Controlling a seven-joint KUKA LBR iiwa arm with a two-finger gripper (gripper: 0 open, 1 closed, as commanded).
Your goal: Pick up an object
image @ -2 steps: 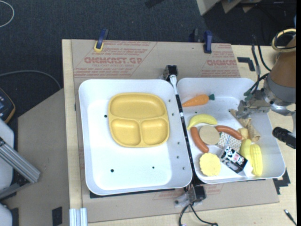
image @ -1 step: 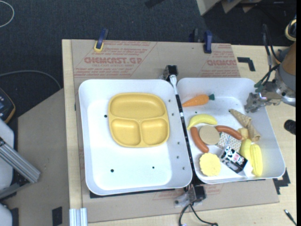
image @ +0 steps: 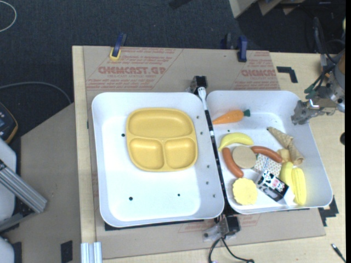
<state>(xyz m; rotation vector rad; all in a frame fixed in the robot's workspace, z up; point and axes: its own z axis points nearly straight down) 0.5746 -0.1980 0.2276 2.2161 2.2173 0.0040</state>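
- the gripper (image: 303, 113) sits at the right edge of the frame, a grey metal piece over the upper right rim of the right bin (image: 323, 171); whether it is open or closed cannot be told, and nothing shows in its grasp.
- the left bin (image: 109, 163) is a shallow, smooth white plastic tray with rounded corners, in the middle of the frame.
- in it lies a yellow divided plate (image: 162, 138), matte plastic, with one wide compartment toward the top and two smaller ones below.
- the right bin holds a cluster of toy foods, all lying flat.
- an orange carrot (image: 228, 116), tapered with a green tip, lies near the bin's upper left.
- a curved yellow banana (image: 236, 140) lies just below the carrot.
- a glossy red sausage (image: 232, 162) curves beside a round tan bun (image: 243, 158).
- a ridged beige cone (image: 282, 137) points toward the upper left, right of the bun.
- a round yellow slice (image: 244, 191) sits at the bin's lower edge.
- a black and white block (image: 272, 184) lies beside it.
- a knobbly yellow corn cob (image: 298, 184) lies at the lower right.
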